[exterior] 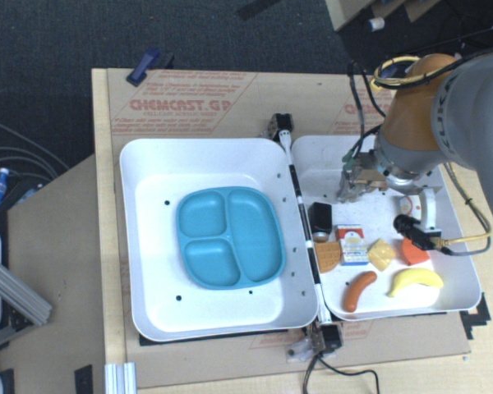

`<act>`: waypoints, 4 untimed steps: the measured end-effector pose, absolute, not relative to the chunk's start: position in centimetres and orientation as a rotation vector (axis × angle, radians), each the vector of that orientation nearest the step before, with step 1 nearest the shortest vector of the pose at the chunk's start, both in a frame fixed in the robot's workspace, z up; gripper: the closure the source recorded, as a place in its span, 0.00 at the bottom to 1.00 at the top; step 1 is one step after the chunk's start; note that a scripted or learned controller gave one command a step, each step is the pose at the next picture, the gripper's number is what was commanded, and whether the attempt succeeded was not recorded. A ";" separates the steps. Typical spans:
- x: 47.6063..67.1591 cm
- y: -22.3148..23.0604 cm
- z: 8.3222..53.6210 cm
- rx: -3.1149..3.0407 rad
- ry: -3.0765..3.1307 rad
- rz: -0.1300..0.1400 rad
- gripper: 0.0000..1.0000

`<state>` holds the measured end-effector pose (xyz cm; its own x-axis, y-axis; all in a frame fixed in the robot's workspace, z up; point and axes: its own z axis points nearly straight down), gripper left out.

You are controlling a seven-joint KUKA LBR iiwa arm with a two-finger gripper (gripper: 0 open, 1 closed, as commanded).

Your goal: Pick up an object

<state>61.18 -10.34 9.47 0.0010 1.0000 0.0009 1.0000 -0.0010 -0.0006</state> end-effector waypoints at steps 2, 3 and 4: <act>66.3 -9.3 8.5 -2.221 -2.222 -0.001 0.00; 60.7 -9.7 8.4 -2.221 -2.219 0.002 0.00; 66.7 -9.7 8.5 -2.221 -2.223 -0.001 0.00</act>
